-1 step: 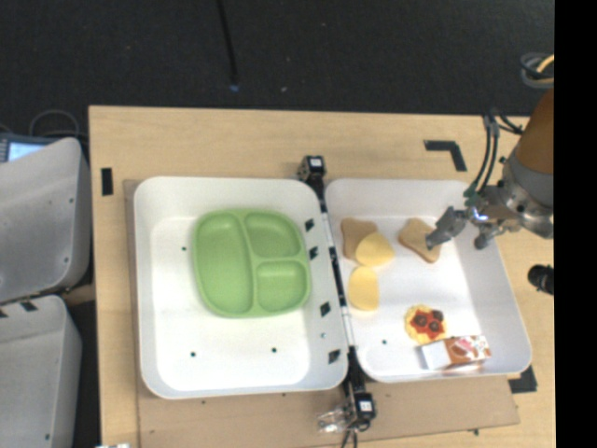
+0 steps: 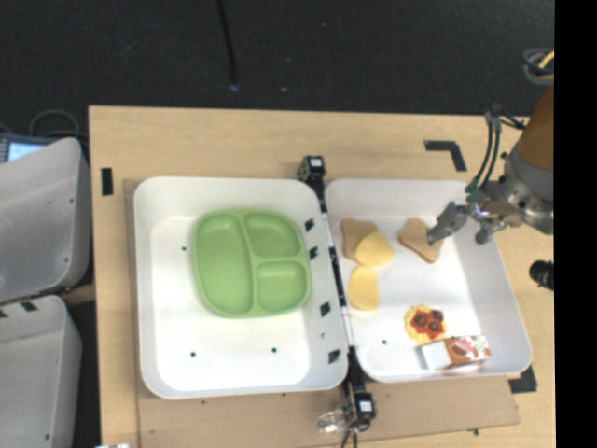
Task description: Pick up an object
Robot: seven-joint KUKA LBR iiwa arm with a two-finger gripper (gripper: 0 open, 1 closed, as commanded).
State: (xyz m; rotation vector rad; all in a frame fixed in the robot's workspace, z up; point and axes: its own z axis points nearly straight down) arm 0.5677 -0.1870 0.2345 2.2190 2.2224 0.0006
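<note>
Green tray [image 2: 250, 262], perhaps six food pieces [image 2: 373, 250]; gripper [image 2: 464, 224] spread, empty.

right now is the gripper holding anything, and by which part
Cannot be told. The gripper is at the right bin's upper right, one finger by the tan piece, but no grip shows.

So the whole setup sits on a light wooden bench top [image 2: 280, 143], with little black corner brackets [image 2: 446, 152] stuck on around 1 o'clock and tabs at 9. Beyond it, across 12 o'clock, the floor [image 2: 326, 35] is dark, carpet-looking, with a thin dark cable [image 2: 224, 26] running over it. Over at 9 o'clock there's some pale grey boxy furniture [image 2: 37, 222], can't tell what. Lighting is flat and even.
</note>
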